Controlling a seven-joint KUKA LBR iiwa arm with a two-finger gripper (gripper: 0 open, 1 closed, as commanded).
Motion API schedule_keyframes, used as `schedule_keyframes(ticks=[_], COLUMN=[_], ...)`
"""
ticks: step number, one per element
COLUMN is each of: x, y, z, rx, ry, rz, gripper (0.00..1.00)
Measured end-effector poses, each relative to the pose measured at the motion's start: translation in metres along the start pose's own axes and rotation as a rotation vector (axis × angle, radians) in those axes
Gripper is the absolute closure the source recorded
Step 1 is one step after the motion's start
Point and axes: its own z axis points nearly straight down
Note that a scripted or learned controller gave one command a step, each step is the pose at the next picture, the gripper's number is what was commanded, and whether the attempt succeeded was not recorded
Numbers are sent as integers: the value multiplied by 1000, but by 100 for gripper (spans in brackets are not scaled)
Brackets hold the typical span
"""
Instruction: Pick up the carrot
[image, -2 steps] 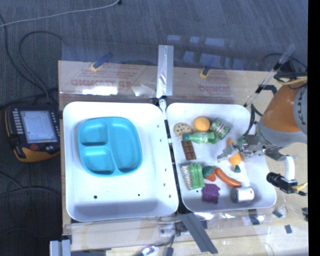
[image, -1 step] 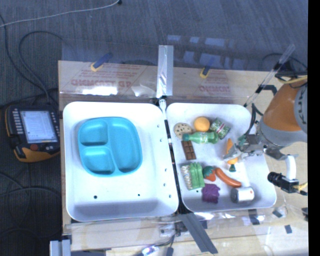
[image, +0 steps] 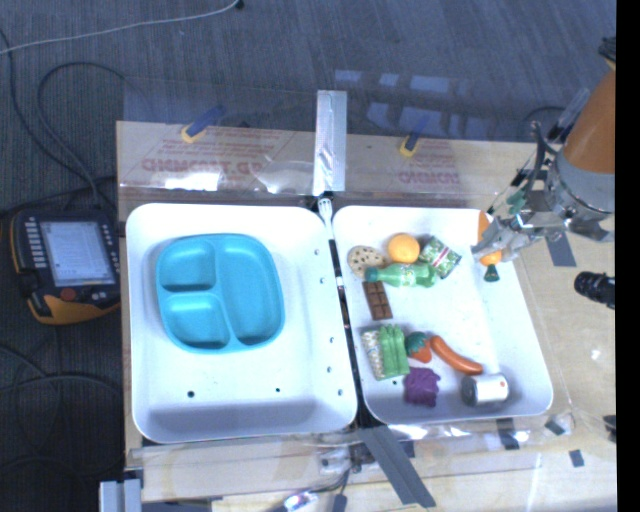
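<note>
An orange-red carrot (image: 456, 355) with a green leafy end lies flat in the right bin (image: 530, 345), near its front right corner. It sits between a green vegetable (image: 392, 349) and a small grey can (image: 487, 388). My gripper (image: 497, 240) hangs over the right bin's far right rim, well behind the carrot and apart from it. Small orange patches (image: 489, 256) show at its tip; what they belong to is unclear.
The right bin also holds an orange ball (image: 403, 246), a cookie (image: 361, 259), a green bottle (image: 405, 276), a green packet (image: 441, 259), a chocolate bar (image: 376, 299) and a purple item (image: 422, 385). The left bin (image: 160, 400) holds a blue divided plate (image: 217, 290).
</note>
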Motion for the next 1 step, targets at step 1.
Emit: schedule_keyframes(ticks=[1], x=[-31], y=[-7], z=[-12], rx=[1], ry=[-1], rz=[-23], gripper=[100])
